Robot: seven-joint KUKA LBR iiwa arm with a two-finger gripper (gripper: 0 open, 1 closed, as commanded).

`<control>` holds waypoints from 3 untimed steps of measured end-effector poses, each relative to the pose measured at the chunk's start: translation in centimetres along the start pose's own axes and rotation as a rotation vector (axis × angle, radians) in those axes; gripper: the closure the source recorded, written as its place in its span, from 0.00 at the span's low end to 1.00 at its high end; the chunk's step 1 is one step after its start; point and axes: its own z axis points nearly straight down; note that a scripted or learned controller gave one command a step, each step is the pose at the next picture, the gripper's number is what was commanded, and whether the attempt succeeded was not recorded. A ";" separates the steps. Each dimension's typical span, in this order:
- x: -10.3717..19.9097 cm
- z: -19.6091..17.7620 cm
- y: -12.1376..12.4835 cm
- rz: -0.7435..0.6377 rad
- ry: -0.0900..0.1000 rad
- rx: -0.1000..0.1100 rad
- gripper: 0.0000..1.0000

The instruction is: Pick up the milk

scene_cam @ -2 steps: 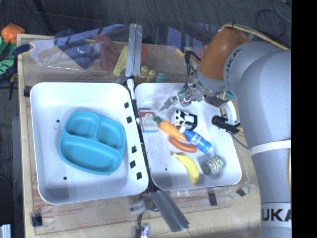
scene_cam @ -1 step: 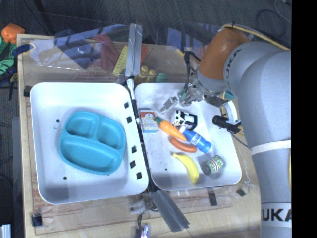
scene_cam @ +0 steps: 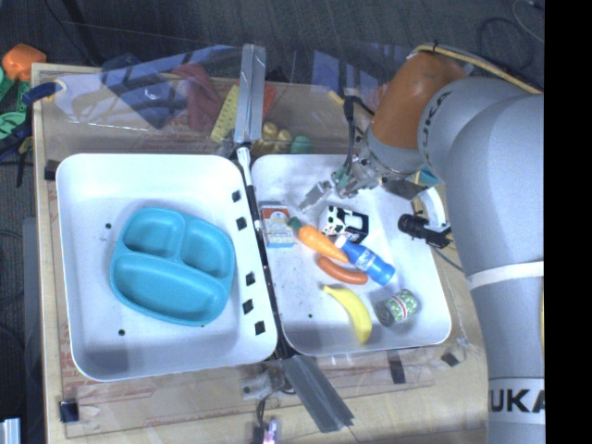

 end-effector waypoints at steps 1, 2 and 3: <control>-0.1 0.0 0.0 0.009 0.000 0.000 0.00; -0.1 0.0 0.0 0.009 0.000 0.000 0.00; -0.1 0.0 0.0 0.009 0.000 0.000 0.00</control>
